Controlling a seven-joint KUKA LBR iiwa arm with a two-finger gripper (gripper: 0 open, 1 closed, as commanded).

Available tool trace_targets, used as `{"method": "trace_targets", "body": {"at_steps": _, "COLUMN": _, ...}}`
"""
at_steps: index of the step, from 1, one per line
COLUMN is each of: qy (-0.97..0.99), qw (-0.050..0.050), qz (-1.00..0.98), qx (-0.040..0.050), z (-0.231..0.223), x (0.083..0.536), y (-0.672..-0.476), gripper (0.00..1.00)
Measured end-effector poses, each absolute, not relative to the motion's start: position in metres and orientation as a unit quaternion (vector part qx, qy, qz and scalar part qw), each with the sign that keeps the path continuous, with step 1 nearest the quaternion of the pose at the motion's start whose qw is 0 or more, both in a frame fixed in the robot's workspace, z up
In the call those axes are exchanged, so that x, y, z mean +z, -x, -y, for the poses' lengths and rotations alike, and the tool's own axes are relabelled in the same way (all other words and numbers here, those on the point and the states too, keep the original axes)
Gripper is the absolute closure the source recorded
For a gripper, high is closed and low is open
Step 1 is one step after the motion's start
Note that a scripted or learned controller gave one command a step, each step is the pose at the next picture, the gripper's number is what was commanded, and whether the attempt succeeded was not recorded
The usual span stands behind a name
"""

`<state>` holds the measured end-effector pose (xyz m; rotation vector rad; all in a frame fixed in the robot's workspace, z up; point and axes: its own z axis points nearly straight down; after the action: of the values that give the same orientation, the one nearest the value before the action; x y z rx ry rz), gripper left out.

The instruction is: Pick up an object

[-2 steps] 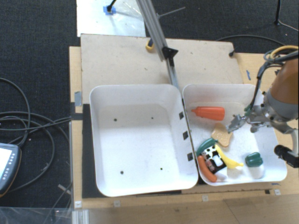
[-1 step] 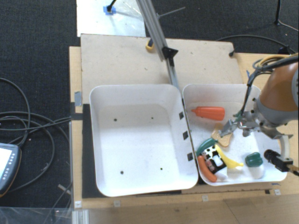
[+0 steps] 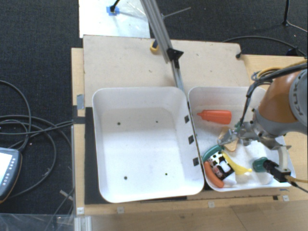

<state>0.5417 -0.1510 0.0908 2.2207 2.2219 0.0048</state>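
Left white bin [image 3: 103, 129]: bare floor. Right white bin [image 3: 211, 96]: orange bottle [image 3: 215, 116] lying on its side near the back; along the near wall, a teal-rimmed item [image 3: 211, 153], a black-and-white block [image 3: 222, 165], a red piece [image 3: 213, 174], a yellow banana [image 3: 237, 165]. Gripper [image 3: 230, 139]: low over the bin's middle, just behind that cluster; finger state cannot be told. Arm [image 3: 284, 105]: enters from right.

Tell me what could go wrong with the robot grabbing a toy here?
The things in the right bin sit crowded: the yellow piece, teal ring and red piece touch or overlap, so the tool may catch two or slip off. They also lie near the bin's front wall, which could block it.
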Motion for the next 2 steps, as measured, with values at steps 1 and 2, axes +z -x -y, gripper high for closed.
{"method": "trace_targets", "body": {"at_steps": 1, "qy": -0.707, "qw": 0.003, "qz": -0.707, "qx": 0.0025, "z": 0.152, "x": 0.104, "y": -0.543, "gripper": 1.0}}
{"method": "trace_targets", "body": {"at_steps": 2, "qy": -0.707, "qw": 0.003, "qz": -0.708, "qx": 0.0015, "z": 0.157, "x": 0.161, "y": -0.535, "gripper": 1.0}}
